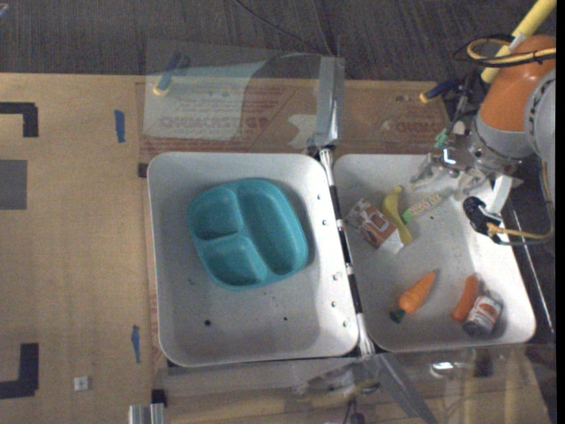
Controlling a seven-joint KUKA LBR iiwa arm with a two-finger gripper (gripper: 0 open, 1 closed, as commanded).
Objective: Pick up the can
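The can (483, 315) is small, with a silver top and a red and white label. It rests in the near right corner of the right bin (521, 325), touching a short orange piece (465, 297). My gripper (448, 162) hangs over the far right part of that bin, well behind the can and apart from it. I see nothing held in it.
The right bin also holds a toy carrot (415, 293), a yellow banana-like piece (396, 215), a small brown and white carton (374, 224) and a pale green packet (422, 203). A teal divided plate (250, 232) lies in the left bin (177, 325).
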